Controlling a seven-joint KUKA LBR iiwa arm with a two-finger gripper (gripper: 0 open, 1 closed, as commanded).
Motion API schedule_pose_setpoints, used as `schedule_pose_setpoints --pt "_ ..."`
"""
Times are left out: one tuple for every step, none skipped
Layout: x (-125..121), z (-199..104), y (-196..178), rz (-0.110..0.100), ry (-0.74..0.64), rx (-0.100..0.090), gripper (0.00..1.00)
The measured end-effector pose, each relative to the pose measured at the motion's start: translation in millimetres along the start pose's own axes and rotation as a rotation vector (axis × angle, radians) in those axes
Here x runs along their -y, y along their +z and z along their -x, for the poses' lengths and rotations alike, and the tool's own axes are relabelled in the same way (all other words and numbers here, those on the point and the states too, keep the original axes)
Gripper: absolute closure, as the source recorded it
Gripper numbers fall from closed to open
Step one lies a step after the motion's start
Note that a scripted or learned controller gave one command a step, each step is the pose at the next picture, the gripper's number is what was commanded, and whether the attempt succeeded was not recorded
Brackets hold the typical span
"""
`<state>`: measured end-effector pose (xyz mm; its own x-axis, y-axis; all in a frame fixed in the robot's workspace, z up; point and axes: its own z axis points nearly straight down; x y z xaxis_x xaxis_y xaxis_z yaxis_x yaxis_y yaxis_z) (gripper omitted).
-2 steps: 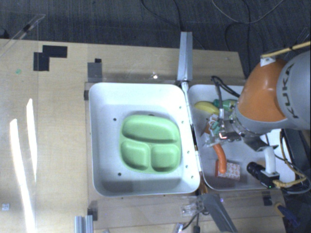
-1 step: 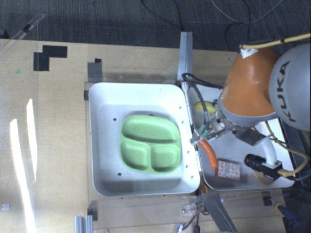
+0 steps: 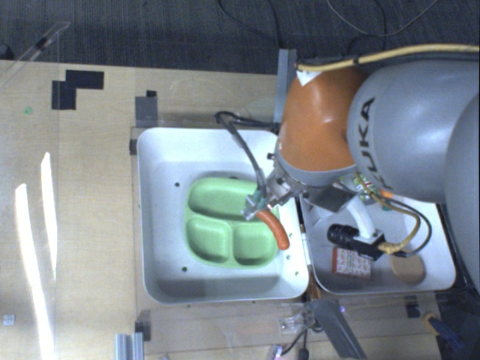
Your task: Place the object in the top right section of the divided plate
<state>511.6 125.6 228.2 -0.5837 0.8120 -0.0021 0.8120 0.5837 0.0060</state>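
The pincer (image 3: 259, 205) is seen at the frame's centre, clenched on the upper end of an orange sausage-shaped object (image 3: 274, 229) that hangs slanted over the right rim of the green divided plate (image 3: 225, 231). The plate is held by the left white bin (image 3: 161, 201). A release here may be judged risky: the sausage could roll off the rim into the bin.

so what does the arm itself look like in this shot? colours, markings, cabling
The arm is a bulky, rounded grey shell with dark KUKA lettering on its side. A glossy orange band sits above the wrist. Below it the gripper is small, metallic grey with a greenish tip. A dark cable loops to the wrist; thin yellowish wires curl beneath the arm.
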Motion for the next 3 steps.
schedule_pose_setpoints --pt "-28 -39 6 -0.001 -0.068 -0.001 1.0" --pt "-63 -42 -102 0.002 -0.073 0.0 1.0" --pt "-17 -10 -47 -0.002 -0.082 0.0 1.0"
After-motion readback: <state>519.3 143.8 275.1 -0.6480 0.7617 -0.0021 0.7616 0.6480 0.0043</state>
